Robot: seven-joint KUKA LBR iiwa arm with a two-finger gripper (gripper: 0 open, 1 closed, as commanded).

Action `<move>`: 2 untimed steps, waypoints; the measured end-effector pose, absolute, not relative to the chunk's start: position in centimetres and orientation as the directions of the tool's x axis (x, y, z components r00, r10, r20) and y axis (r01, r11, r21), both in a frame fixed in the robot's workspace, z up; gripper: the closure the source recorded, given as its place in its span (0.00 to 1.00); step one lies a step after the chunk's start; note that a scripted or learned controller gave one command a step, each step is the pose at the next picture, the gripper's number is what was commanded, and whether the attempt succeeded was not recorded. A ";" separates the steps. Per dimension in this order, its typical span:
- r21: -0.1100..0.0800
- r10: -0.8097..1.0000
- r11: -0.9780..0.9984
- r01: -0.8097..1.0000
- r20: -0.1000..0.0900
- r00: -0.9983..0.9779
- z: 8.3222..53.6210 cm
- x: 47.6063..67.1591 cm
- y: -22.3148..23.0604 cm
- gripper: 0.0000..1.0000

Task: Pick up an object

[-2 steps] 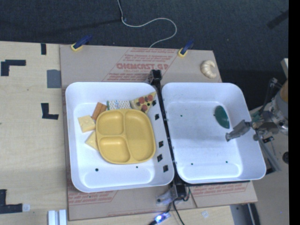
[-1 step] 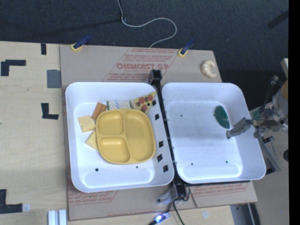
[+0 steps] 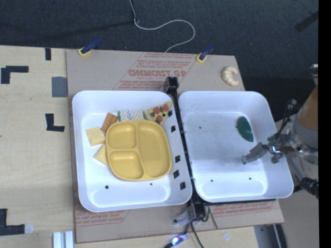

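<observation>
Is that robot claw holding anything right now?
No. The gripper hangs over the right bin with nothing between its fingers; the green object lies apart.

You're looking down on a robotics lab setup: two white bins [image 3: 222,190] clipped to a cardboard sheet [image 3: 155,68] on a taped-up counter [image 3: 31,154], loose cable [image 3: 165,27] trailing over dark carpet [image 3: 232,14] behind.

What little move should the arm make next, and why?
Probably shift the tool toward the top of the view, over the green object. The tool sits at the near right side of the right bin, beside that object rather than above it, with nothing visibly between its fingers.
</observation>
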State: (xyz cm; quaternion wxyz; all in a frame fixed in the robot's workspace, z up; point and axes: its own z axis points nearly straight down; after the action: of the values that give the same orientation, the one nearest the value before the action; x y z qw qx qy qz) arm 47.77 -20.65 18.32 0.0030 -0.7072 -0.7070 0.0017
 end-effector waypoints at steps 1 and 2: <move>-0.007 1.000 0.002 1.000 0.003 -0.002 13.2 47.9 -19.5 0.00; -0.002 1.000 0.001 1.000 0.000 -0.001 8.2 47.9 -19.4 0.00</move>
State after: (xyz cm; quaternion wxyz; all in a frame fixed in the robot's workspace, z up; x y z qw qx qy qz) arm 47.89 -19.41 8.19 0.0006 -0.7067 -0.7075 0.0007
